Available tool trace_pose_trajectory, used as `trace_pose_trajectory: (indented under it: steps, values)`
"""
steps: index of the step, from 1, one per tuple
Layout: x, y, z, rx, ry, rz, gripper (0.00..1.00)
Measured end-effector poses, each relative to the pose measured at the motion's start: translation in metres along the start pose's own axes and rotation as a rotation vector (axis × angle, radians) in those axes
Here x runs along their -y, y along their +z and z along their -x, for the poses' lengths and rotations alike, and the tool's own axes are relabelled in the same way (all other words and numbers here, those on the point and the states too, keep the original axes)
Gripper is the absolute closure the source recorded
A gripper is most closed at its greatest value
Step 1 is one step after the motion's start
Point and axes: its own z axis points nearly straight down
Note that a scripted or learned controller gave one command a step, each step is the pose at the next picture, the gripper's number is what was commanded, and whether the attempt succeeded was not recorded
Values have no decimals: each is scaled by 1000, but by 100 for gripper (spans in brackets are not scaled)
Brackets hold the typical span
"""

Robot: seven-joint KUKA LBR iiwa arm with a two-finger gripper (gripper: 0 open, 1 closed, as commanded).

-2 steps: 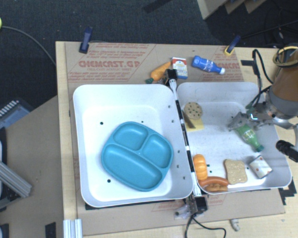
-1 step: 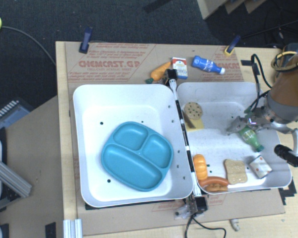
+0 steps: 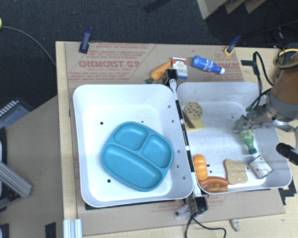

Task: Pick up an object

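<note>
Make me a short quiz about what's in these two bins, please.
1. True or false: the blue tray lies in the right bin.
2. Which item is nearest the gripper? A) green bottle B) toast C) cookie
3. Fill in: the blue bottle lies outside the bins, on the ______.

Key
1. False; it lies in the left bin.
2. A; the green bottle sits just below the gripper in the view.
3. Cardboard.
</note>
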Motion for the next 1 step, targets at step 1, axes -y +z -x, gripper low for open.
trace_pose_trajectory:
  steps: [1]
  values:
    - [-21, 10, -65, -1, -3, -1, 100]
